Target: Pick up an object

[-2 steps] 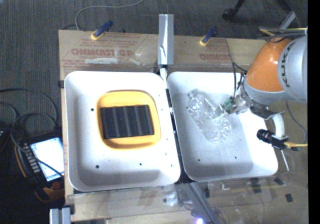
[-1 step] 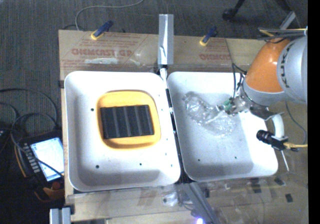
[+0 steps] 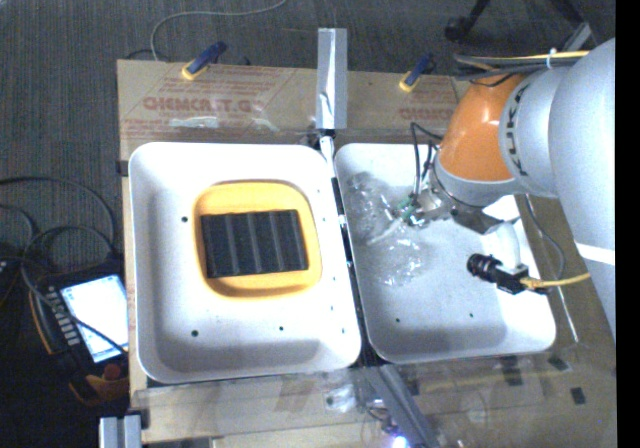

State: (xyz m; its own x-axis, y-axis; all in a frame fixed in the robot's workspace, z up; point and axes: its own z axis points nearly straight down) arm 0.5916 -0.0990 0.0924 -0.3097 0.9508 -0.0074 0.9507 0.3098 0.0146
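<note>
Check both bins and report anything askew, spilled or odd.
Nothing spilled. The yellow tray with its black ribbed insert sits slightly crooked in the left bin. The right bin holds crumpled clear plastic.

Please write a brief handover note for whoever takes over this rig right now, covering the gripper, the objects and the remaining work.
Gripper: low in the upper part of the right white bin, beside crumpled clear plastic wrap; its state is not readable.
Objects: a yellow rectangular tray with a black ribbed insert lies in the middle of the left white bin; the clear wrap lies in the right bin's left half.
Done: no lift visible.
Left: secure an object and raise it.
</note>
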